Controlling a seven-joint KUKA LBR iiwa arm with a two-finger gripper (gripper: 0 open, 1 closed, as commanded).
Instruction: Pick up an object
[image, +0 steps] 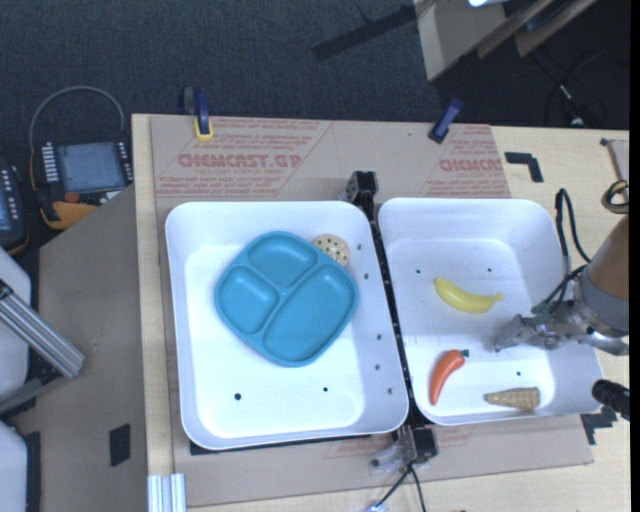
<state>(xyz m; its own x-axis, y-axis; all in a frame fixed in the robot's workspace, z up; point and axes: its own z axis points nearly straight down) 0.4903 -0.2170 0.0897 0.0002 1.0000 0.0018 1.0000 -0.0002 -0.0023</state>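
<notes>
My gripper (505, 337) sits low in the right bin (530, 218), fingers apart, nothing between them. Banana (466, 296) lies at its 11 o'clock, near; pepper (446, 374) at 7; cone (514, 399) at 6. I'd pick the banana, line the fingers across its short width and drop straight. Left bin (190, 310) holds a blue tray (286, 298) and a cookie (331, 246). Cardboard-topped worktop (250, 155), dark carpet (150, 50) behind.

Yellow banana (467, 295), red pepper (446, 374), tan cone (514, 399), all flat in R bin (420, 225).
</notes>
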